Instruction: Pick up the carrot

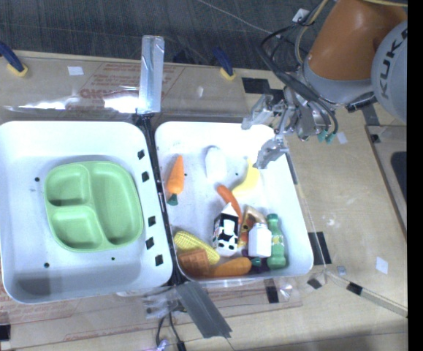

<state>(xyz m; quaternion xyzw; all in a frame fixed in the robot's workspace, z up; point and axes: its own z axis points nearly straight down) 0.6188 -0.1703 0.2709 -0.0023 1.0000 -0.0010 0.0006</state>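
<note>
Carrot [174,177]: in right bin [196,134], near left wall, long axis roughly upright in view; well left of and below gripper [273,134]; gripper parted, holding nothing.

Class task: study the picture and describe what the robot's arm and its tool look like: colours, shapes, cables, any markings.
The arm is grey and rounded, with a broad orange band above the wrist and black lettering, partly cut off, on its grey shell. Black cables loop beside the orange band down towards the wrist. The tool is a small cluster of silvery metal parts ending in thin light-coloured fingers, with short coloured wires beside it.
</note>
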